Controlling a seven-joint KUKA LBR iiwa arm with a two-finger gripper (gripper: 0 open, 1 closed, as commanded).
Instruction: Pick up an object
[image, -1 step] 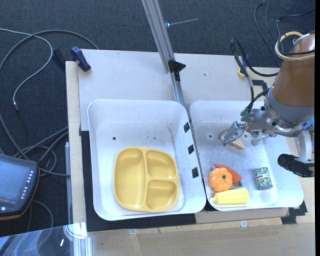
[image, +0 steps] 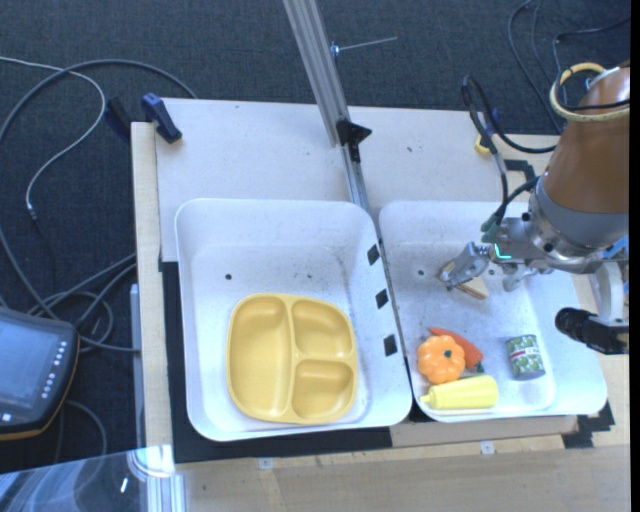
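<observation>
The wide orange band of smooth, rounded casing (image: 592, 150) makes up the bulk of the robot arm, with a paler orange dome above it ringed by a yellow loop of cable (image: 575, 85). Below sits a grey metal wrist collar (image: 580, 232), shiny along its lower rim. A small teal light (image: 500, 251) glows on the silver block beneath. The silvery two-finger gripper (image: 462, 273) is angular and metallic. Black cables (image: 490, 115) trail along the arm's side

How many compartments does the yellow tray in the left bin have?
3: the yellow tray has one large compartment on its left side, one at its upper right, one at its lower right.
</observation>
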